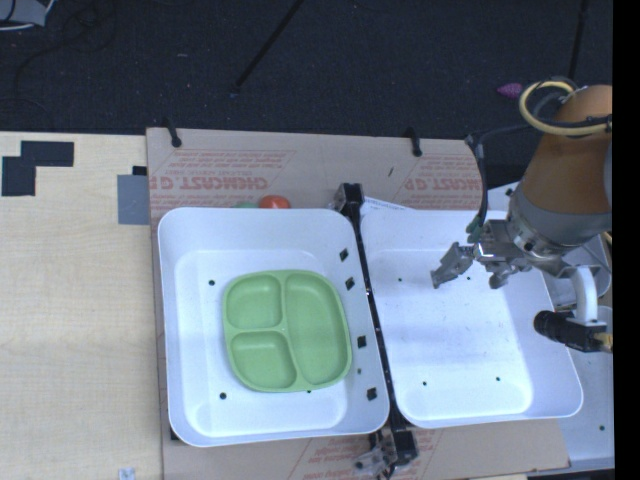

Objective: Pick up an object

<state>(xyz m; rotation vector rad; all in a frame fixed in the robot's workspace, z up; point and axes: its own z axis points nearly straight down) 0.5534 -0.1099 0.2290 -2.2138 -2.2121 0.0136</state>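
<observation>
Plate [287,330], pale green with three compartments, lies flat on the floor of the left bin [190,238], about central, slightly toward its right wall and clear of every side. Right bin [540,393] sits just beside the left one, the two joined along a dark clamp strip [365,298]. Arm [565,168] reaches in from the right, orange band above the grey wrist. Pincer [478,266] hangs over the upper right part of the right bin, fingers spread apart, nothing between them; well apart from the plate. Both bins rest on a cardboard sheet [300,173] on the surface [70,318]. Small red-orange item [274,203] shows just behind the left bin's far rim, kind cannot be told
</observation>
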